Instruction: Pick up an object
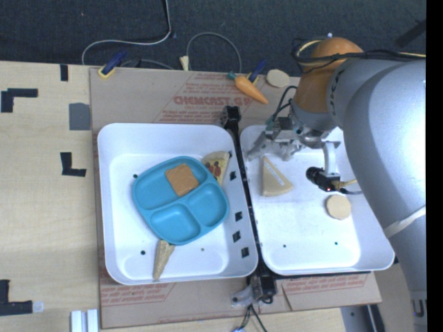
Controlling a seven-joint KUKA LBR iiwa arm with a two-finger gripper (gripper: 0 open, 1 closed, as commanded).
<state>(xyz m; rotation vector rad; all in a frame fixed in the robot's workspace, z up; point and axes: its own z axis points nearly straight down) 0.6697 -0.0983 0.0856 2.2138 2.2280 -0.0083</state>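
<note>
My gripper [273,148] hangs over the back left part of the right bin [311,254]. Its metal fingers [257,148] are spread open with nothing between them. A pale wedge-shaped toy food piece [275,178] lies just in front of the fingertips on the bin floor. Further right in the same bin lies a round tan biscuit [339,207]. The grey arm and its orange band cover the bin's back right corner.
The left bin [111,185] holds a blue divided plate [181,206] with a brown toast square [183,179] on it, a pizza slice [218,164] and a cone [162,259]. A toy carrot [249,88] and a beige disc [277,78] lie behind the bins.
</note>
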